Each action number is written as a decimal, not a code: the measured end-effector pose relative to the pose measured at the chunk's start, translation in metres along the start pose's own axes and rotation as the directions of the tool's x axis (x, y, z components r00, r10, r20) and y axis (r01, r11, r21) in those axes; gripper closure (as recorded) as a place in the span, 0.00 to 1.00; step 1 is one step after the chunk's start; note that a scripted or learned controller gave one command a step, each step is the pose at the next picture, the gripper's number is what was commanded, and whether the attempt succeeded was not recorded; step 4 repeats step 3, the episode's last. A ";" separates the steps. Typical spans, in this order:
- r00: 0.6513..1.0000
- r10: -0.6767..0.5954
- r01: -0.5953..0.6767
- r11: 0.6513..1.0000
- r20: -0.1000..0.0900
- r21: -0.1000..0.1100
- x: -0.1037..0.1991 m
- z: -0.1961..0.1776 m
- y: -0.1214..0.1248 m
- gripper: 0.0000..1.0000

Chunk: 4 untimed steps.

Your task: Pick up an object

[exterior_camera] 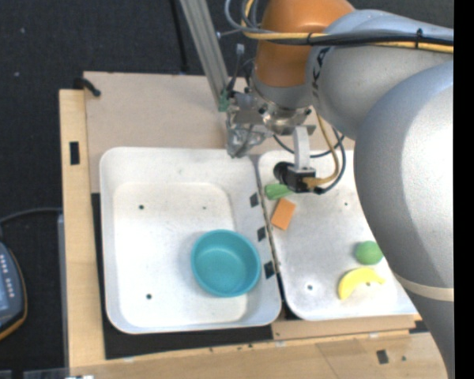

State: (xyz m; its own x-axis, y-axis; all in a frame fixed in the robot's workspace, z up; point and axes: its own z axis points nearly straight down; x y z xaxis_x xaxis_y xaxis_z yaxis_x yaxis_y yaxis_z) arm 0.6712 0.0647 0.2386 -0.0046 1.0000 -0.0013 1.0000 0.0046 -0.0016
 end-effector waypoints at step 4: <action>1.000 0.001 -0.001 1.000 0.000 0.001 0.023 0.006 -0.009 0.00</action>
